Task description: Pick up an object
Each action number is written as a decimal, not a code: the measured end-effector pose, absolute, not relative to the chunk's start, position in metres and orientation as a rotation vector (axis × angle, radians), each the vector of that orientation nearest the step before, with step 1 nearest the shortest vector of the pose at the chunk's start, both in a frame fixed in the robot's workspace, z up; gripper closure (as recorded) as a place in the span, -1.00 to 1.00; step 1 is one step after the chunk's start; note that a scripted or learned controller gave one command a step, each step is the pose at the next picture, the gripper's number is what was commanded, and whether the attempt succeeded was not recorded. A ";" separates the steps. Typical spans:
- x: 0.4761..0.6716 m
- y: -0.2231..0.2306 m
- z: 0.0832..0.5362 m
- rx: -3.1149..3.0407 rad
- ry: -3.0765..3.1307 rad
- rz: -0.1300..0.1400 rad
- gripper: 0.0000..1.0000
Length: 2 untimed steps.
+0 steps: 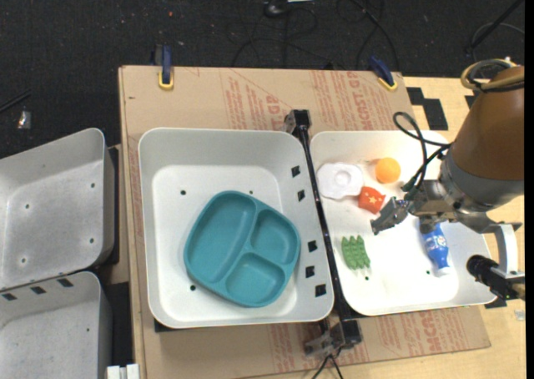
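Bright, even light, sharp (soft shadows)

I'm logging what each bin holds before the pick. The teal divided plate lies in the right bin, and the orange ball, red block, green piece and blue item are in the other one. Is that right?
Not quite: the bins are swapped. The camera view shows the teal divided plate in the left bin; the orange ball, red block, green piece and blue item lie in the right bin.

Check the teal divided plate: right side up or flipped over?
Right side up. The teal divided plate lies flat in the left white bin, and its three compartments face the camera as hollows with raised ridges between them.
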<state>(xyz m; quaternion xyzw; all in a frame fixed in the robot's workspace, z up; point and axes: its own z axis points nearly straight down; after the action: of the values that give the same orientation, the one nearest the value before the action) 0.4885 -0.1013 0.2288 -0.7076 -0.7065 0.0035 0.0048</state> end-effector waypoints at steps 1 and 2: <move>0.491 -0.101 0.234 -2.220 -2.222 0.001 -1.00; 0.485 -0.100 0.189 -2.221 -2.217 0.004 -1.00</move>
<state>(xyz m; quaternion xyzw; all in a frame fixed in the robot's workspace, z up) 0.4855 -0.1000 0.1895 -0.7078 -0.7065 0.0014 0.0020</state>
